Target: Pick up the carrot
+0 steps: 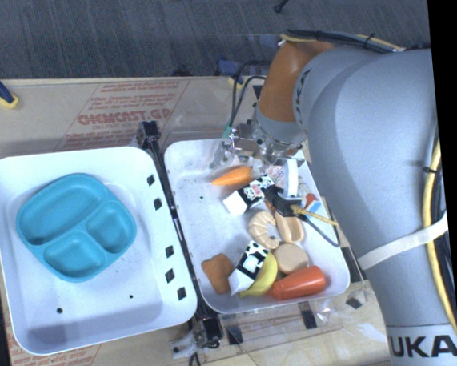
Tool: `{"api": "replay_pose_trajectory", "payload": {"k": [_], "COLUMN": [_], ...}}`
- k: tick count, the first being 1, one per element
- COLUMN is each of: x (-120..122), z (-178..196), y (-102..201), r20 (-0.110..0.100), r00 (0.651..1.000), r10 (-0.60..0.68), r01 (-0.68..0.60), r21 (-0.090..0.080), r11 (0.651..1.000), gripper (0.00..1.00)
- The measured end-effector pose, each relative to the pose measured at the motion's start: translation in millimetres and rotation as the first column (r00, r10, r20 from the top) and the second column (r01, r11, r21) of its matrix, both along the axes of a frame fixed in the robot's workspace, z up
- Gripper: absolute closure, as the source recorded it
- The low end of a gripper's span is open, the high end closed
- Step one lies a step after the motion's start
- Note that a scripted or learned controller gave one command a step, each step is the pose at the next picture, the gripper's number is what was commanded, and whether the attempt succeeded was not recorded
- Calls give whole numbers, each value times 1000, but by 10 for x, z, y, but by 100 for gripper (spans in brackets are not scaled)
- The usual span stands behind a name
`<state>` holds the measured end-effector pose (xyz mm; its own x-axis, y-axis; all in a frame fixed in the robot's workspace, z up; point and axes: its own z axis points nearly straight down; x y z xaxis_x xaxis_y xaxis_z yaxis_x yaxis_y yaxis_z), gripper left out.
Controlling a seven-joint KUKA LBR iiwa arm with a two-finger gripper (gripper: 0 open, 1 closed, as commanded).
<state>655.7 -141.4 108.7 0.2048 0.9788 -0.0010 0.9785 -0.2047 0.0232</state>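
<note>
- Hand (251, 148): we place it low over the right bin's (186, 222) far end, just beside the carrot; whether it is spread or pressed together we cannot tell
- Carrot (233, 177): lying flat near the bin's far wall, apart from the toy-food pile (271, 250)
- Handling, as we judge: light, stiff, smooth, tapered; grip across the thick middle

A single fixed camera looks down on the surface (85, 111) from above at a slant, far enough back to take in both white bins whole, the left bin (9, 239) and the right bin (196, 221) side by side across the middle of the picture. Dark floor (117, 28) fills the top edge. The grey arm (371, 164) enters from the right and looms large.
</note>
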Motion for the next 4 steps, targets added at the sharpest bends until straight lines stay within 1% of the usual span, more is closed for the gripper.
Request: {"api": "replay_pose_trajectory", "payload": {"k": [1,2,3,4], "x": [-279,-276,-277,-274], "z": [-171,-70,-74,26], "y": [-74,-64,-59,-57], "r20": [-32,-36,-37,-38], "r00": [967,968,968,970], "r10": [-254,-248,-246,-241], "r01": [255,248,247,241], "r21": [8,8,8,8], "r11": [967,969,969,970], "gripper": [0,100,0,100]}}
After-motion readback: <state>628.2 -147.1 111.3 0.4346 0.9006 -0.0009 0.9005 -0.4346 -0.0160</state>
